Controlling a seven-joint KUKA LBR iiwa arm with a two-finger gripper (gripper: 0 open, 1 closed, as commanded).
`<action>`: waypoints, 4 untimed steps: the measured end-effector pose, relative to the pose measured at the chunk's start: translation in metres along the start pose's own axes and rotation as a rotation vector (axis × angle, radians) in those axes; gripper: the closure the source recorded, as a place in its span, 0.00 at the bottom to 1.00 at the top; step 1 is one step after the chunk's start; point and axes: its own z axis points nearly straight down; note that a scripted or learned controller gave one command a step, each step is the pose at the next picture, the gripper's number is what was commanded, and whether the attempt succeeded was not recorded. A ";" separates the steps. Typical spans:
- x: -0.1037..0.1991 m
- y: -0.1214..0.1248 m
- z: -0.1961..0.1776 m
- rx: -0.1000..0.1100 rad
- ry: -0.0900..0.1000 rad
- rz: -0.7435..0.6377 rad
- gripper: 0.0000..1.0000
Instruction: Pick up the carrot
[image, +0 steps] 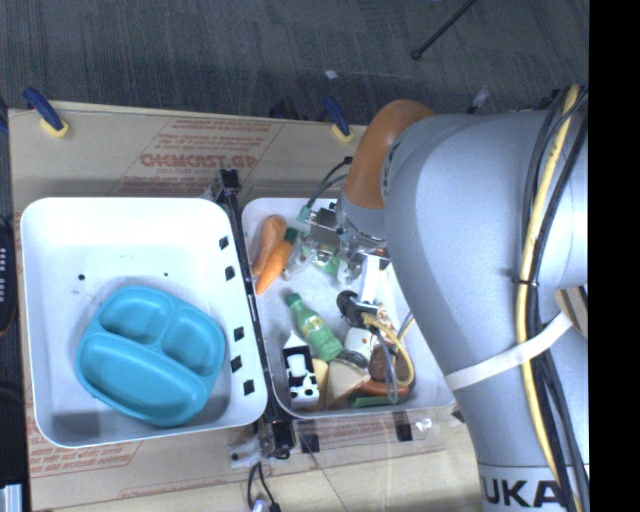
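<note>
carrot lying at the far left corner of the right bin, gripper hanging just beside it

the carrot (269, 252), a smooth orange tapered piece with a green stub at its far end, is lying along the left wall of the right bin (425, 392), near that bin's far left corner. the gripper (322, 243), a metal head with small green parts, is hovering just right of the carrot; whether its fingers are apart or together cannot be told. a glossy green bottle (313, 327) is resting mid-bin, and a black-and-white blocky toy (299, 375) is sitting by the near left corner. a moulded blue divided tray (150, 353) with rounded compartments is filling the near left of the left bin (120, 225). red print on the cardboard (200, 150) under the bins is reading partly "chemcast".
</note>
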 end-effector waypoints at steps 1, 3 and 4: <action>0.005 -0.010 -0.001 -0.036 0.021 0.346 0.00; 0.014 -0.016 -0.012 -0.026 0.045 0.743 1.00; 0.082 -0.068 -0.107 -0.045 0.052 0.687 1.00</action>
